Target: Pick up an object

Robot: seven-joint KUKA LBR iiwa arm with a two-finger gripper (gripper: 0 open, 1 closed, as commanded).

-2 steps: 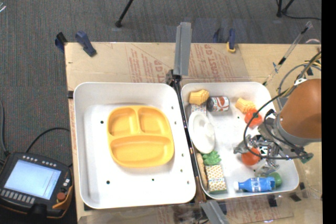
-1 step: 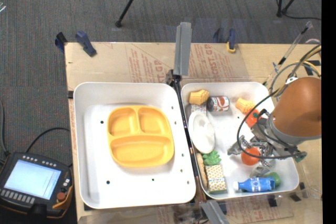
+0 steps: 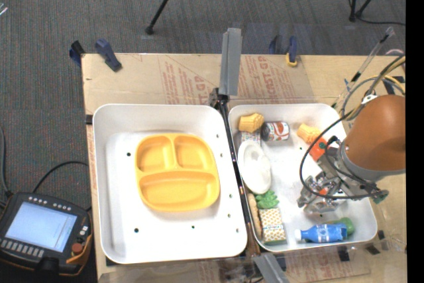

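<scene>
A yellow divided tray (image 3: 177, 170) lay alone in the left bin (image 3: 106, 142). In the right bin (image 3: 291, 109), a white bowl (image 3: 255, 166) rested along the left wall, with a yellow cup (image 3: 251, 122) and a small can (image 3: 275, 131) near the back. Toward the front sat a green toy (image 3: 267, 199), a patterned box (image 3: 272, 224) and a blue bottle (image 3: 324, 232) lying flat. The jaws (image 3: 318, 195) hung just above the bottle; from where I stood, I couldn't tell whether they were released or clenched.
</scene>
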